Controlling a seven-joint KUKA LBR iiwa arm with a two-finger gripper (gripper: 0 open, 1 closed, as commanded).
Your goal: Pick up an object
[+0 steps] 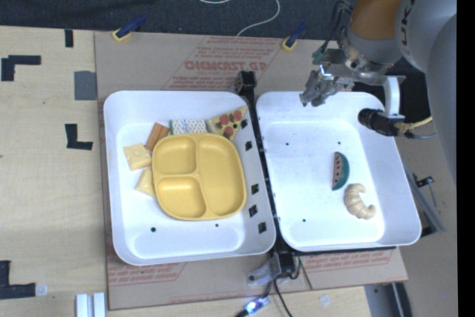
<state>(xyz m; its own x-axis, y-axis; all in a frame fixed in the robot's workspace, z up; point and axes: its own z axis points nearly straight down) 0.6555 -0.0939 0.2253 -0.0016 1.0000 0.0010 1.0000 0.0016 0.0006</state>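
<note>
Arm comes in from 2 o'clock, wrist bent down, gripper (315,96) hanging over the right bin (297,159) rim at its 11 o'clock corner; can't tell its opening, nothing seen in it. Watermelon slice (339,170) and croissant (360,201) lie near the bin's 4 o'clock side, close together, well apart from the gripper. Bin's left half bare. Left bin (122,234) crowded: yellow divided plate (199,176), small food pieces at 11 o'clock.

Single fixed cam sitting above the worktop (44,159), looking down at a slant, framing both bins (119,159); arm (415,4) entering from right.
</note>
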